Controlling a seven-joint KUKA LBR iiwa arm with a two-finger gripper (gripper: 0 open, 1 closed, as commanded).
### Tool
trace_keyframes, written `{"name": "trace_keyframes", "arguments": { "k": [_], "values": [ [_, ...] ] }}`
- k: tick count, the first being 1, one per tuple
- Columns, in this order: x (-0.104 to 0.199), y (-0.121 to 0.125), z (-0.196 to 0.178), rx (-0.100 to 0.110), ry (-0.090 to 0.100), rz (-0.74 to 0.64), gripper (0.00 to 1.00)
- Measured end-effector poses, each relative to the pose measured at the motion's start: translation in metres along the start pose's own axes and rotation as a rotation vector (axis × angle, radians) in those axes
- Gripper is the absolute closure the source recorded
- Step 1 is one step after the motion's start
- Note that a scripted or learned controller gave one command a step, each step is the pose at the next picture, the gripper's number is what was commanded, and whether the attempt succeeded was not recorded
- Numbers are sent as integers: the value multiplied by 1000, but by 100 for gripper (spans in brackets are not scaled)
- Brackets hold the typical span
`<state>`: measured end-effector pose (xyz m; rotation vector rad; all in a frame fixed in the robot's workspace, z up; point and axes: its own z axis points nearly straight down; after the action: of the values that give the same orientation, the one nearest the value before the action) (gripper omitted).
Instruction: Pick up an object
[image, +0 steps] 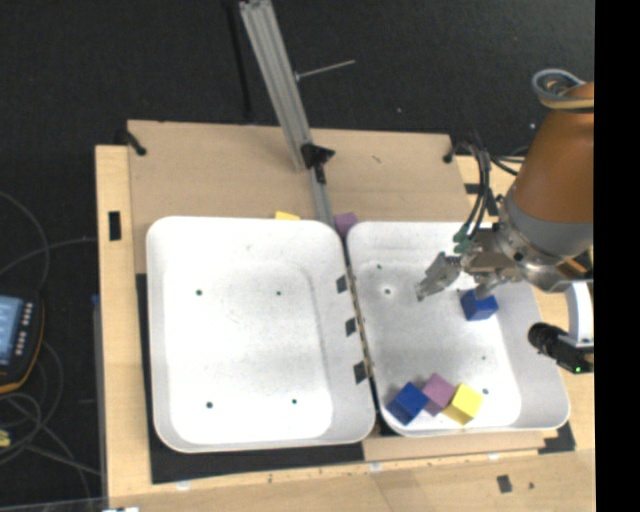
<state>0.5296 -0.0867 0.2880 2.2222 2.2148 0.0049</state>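
Pincer (432, 281) hangs over the right bin (400, 250), toward its far half, at the end of the grey arm (545, 200) with its orange band that reaches in from the right. Its grey fingers point left and slightly down; whether they are parted or closed cannot be told from this angle, and nothing is visibly caught between them.

Just right of the pincer, a blue cube (479, 305) lies on the bin floor, close beside the wrist but not between the fingers. Three more blocks sit clustered at the near edge of the same bin: a second blue block (407, 402) on the left, a purple block (438, 391) in the middle, and a yellow block (465, 403) on the right, touching or nearly touching one another.

To the left, the left bin (180, 260) lies alongside, the two meeting at a seam with small dark clips. Beyond the bins' far rims, on the tabletop (220, 170), a small yellow piece (287, 215) and a small purple piece (346, 222) peek out. A slanted metal rail (282, 85) rises from the far side.
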Motion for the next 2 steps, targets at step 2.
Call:
{"name": "trace_keyframes", "arguments": {
  "k": [2],
  "values": [
    [-78, -5, 99, 12, 0, -1, 0]
  ]
}}
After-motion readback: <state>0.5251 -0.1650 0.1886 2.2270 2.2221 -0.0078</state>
